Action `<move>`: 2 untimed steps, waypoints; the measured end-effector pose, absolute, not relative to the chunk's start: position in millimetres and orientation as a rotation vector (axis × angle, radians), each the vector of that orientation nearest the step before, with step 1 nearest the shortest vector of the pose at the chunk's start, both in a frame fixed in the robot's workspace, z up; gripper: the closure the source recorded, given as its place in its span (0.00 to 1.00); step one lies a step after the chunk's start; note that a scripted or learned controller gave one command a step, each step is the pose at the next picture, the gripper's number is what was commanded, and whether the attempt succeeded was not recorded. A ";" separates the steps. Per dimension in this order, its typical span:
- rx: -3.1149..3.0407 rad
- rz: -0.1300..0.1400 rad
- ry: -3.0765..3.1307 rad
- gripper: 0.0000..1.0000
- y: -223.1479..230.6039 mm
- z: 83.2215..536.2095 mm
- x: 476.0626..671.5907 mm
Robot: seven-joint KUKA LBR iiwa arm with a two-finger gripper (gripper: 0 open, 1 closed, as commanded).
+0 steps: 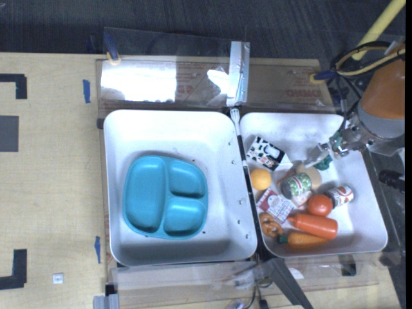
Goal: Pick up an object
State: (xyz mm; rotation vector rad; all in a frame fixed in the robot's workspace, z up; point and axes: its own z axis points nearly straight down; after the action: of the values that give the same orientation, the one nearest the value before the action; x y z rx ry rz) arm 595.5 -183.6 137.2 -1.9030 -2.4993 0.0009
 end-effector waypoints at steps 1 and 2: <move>-1.894 -0.020 -2.509 0.00 -213.3 88.8 636.6; -1.898 -0.014 -2.517 1.00 -215.1 101.0 637.7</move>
State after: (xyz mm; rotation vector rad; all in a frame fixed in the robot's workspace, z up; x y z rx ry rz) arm 637.7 -215.1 101.0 -1.8977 -2.5174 -0.0143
